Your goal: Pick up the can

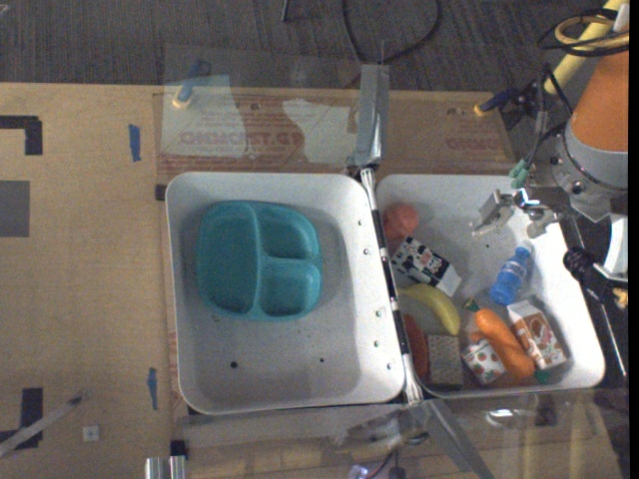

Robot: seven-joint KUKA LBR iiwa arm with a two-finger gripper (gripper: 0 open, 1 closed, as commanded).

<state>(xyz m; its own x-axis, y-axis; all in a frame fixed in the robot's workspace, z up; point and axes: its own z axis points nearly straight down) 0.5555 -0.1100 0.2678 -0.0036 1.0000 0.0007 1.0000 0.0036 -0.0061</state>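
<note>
Can: the small red-and-white can [482, 359] lies low in the right bin [454, 203], lower right of the frame, touching the carrot [504, 344] and just beside the juice carton [538, 335].
Gripper: the gripper [511, 211] hangs at the bin's upper right, well apart from the can, nothing between its fingers; how wide they stand I cannot tell.
Approach: probably come straight down over the can, jaws clear of carrot and banana [431, 306].
Risk: crowded neighbours may get nudged or grabbed instead.
</note>
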